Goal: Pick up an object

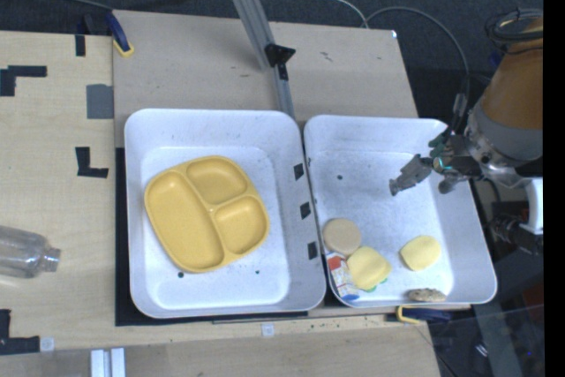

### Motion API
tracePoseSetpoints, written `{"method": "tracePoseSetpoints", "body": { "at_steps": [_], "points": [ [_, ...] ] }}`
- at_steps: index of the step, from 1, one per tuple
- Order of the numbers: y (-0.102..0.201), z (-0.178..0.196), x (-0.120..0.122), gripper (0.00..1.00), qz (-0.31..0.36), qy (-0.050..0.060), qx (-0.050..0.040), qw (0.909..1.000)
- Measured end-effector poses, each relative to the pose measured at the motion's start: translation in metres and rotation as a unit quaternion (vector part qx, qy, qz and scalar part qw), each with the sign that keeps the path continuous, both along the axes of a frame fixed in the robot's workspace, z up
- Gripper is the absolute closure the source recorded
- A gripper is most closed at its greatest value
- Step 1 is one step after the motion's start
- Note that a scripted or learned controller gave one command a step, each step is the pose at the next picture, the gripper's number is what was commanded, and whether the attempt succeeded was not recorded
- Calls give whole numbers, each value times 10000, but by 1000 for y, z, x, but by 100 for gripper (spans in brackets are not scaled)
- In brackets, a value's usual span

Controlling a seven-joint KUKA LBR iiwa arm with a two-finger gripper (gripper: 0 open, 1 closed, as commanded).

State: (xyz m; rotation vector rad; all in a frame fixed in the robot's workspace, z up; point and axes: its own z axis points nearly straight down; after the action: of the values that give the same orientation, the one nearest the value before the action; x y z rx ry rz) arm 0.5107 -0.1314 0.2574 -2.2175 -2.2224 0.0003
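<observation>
My gripper (425, 179) hangs over the right part of the right bin (371, 141), fingers apart, open and holding nothing. Along that bin's front lie a round tan disc (342, 236), a yellow block (368, 267) resting on a colourful packet (339, 276), a yellow lump (420, 252) and a small brown piece (427, 295) at the front rim. All of these lie below and to the left of the gripper, apart from it. The left bin (141, 132) holds a yellow divided plate (206, 212).
A slanted metal pole (247, 0) rises from the bench behind the bins. A clear plastic bottle (26, 253) lies at the far left. Cables run behind the right bin. The grey and orange arm (516, 101) fills the right side.
</observation>
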Motion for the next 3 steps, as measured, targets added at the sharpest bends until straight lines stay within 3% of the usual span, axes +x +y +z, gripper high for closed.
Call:
{"method": "tracePoseSetpoints", "body": {
  "at_steps": [1, 3],
  "points": [
    [-76, -119, 52, 0, -21, 20, -17, 10000],
    [-73, -114, 53, 0, -4, -3, -3, 10000]
  ]
}}
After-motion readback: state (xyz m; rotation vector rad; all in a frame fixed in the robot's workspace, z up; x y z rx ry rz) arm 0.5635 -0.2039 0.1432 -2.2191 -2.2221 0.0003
